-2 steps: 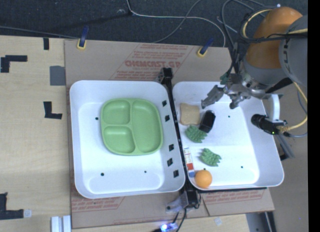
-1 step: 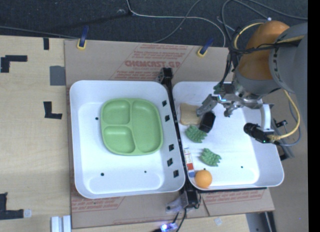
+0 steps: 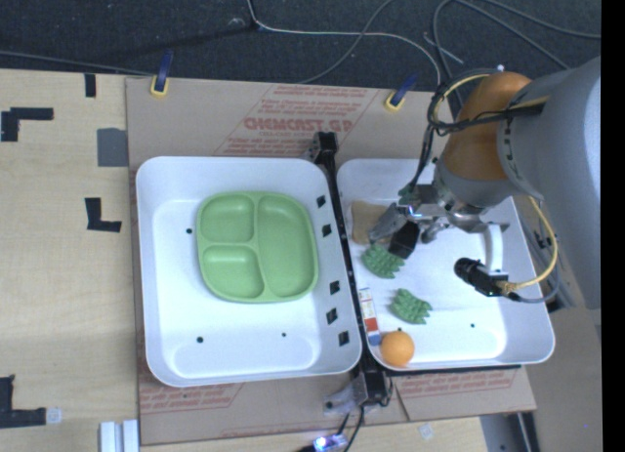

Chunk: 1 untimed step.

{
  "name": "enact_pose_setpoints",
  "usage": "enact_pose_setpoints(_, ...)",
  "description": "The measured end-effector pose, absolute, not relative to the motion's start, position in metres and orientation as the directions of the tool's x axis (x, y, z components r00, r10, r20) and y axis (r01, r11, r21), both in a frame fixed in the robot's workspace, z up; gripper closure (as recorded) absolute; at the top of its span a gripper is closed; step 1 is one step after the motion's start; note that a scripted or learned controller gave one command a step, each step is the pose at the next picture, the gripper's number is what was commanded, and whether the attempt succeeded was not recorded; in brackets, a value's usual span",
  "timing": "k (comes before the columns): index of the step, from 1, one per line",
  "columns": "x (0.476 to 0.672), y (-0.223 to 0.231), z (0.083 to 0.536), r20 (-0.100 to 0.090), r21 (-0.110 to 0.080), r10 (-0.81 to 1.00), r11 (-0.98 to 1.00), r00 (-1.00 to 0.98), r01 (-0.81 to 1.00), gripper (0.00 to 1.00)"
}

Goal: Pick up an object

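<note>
Cardboard-topped bench [image 3: 244, 118], two white bins, arm over the right-hand bin [image 3: 527, 343].
Claw [image 3: 391, 237] hangs just above a green leafy toy [image 3: 383, 263] lying lower-left of it; its grip unreadable.

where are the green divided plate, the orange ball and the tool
green divided plate [image 3: 258, 247], camera view, centre where its dividers meet
orange ball [image 3: 396, 347], camera view, middle of its top
tool [image 3: 388, 236], camera view, between its dark fingertips, above a green leafy piece
</note>
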State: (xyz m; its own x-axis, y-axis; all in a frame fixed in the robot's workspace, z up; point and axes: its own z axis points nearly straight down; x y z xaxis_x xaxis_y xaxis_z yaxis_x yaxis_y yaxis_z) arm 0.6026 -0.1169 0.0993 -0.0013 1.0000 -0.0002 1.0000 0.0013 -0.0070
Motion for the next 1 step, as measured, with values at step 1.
enact_pose_setpoints(1, 0.6033, -0.1169, 0.0860, -0.001, 0.000, 1.000, 0.001, -0.001, 1.000, 0.00)
